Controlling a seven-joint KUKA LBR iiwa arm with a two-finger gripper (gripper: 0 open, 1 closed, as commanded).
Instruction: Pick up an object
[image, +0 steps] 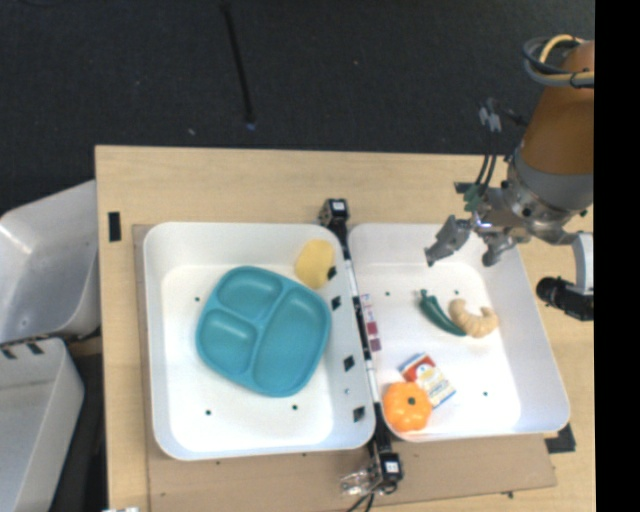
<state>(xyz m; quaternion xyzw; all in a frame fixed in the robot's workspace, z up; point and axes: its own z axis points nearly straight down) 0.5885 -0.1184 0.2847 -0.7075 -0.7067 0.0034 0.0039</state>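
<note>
Near the middle of the right bin (520, 400), a beige curved toy (473, 318) lay on the white floor, touching a dark green strip (436, 311) that lay slantwise just to its left. Nearer the front of that bin, a small red and white carton (431, 379) was seen, and just in front of it, touching it, an orange pumpkin toy (406, 406) was set against the bin's left wall. Above the bin's far right corner the gripper (470, 240) was held, its two grey fingers spread apart and nothing between them; it was kept well clear of the beige toy, which lay nearer the front. Behind the gripper the grey arm with its orange band (558, 130) was seen rising to the right. Left of the right bin, across the dividing rims, the left bin (170, 420) was found to hold a blue divided plate (264, 330) lying flat at its middle. A yellow block (314, 263) was seen just beyond the plate, close to the wall shared with the right bin. Both bins were borne by a wooden bench (120, 190).
</note>
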